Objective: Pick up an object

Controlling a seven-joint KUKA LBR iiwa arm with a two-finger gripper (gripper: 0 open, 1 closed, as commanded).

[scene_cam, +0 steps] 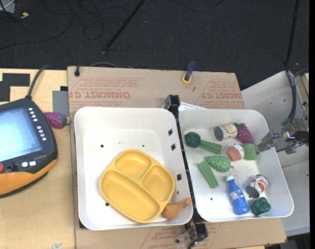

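Firstly, at the far left of the table point(23, 211), a control tablet point(17, 139) with a grey screen and an orange underside. Just beside its upper right corner, a small purple grape toy point(55, 119) lying on the table, outside the bins.

Next, the left bin point(121, 115), carrying a yellow divided plate point(138, 184) in its lower half. Close to the plate's lower right edge, a brown drumstick toy point(175, 208), against the bin's wall. Behind the bins, a yellow and blue clamp point(188, 72) on the cardboard sheet point(121, 90).

Then the right bin point(274, 188), holding all the small things to pick:
- near the left wall, a dark green broccoli piece point(198, 140), a bumpy green vegetable point(218, 163) and a green stick point(208, 174);
- further back, a lying tin point(226, 132) touching a purple grape bunch point(244, 134);
- in the middle, a red and white piece point(234, 152) beside a light green piece point(249, 151);
- toward the front, a blue bottle point(237, 195), a red and white can point(257, 184) and a dark green lump point(260, 206).

Finally, at the right edge of this bin, the pincer point(263, 145), low, just beside the light green piece. Not possible to tell if apart, together or clamped on anything.
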